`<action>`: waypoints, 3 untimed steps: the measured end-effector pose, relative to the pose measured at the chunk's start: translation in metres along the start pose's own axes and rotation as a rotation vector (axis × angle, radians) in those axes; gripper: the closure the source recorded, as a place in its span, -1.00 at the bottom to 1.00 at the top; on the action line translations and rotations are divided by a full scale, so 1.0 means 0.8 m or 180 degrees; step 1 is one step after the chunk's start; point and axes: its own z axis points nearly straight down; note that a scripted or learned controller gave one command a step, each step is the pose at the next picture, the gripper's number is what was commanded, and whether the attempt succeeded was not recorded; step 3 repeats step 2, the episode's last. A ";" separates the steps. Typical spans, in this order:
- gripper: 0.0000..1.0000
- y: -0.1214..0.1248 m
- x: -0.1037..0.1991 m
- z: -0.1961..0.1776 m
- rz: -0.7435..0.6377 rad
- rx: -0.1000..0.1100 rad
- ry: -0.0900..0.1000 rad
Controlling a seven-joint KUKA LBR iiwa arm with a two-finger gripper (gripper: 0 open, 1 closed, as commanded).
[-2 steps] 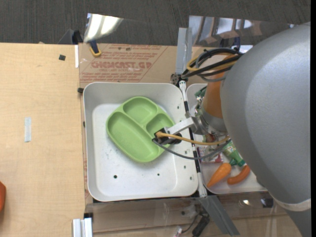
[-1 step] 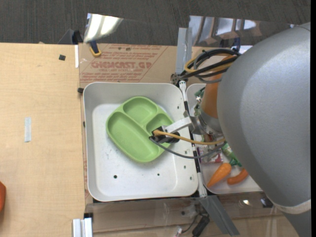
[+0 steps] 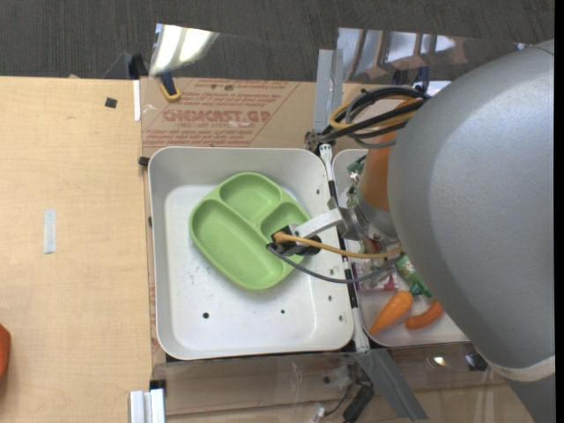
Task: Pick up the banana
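Banana pick | jaws: cannot tell | smooth green three-compartment plate (image 3: pixel 233 236), left bin (image 3: pixel 176 324) | two tapered orange carrots (image 3: pixel 392 310), right bin (image 3: pixel 414 335)

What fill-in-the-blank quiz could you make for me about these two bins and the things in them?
1. The divided plate in the left bin is ____ in colour.
2. That plate has ____ compartments.
3. The two carrots lie in the bin on the view's ____ side.
4. The band on the grey arm is ____.

Missing words: green; three; right; orange.
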 end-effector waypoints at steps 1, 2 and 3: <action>-1.00 0.001 0.010 -0.002 0.0074 0.0019 -0.0033; -1.00 -0.001 0.011 -0.001 0.0119 0.0018 -0.0031; -1.00 -0.001 0.011 -0.001 0.0119 0.0018 -0.0031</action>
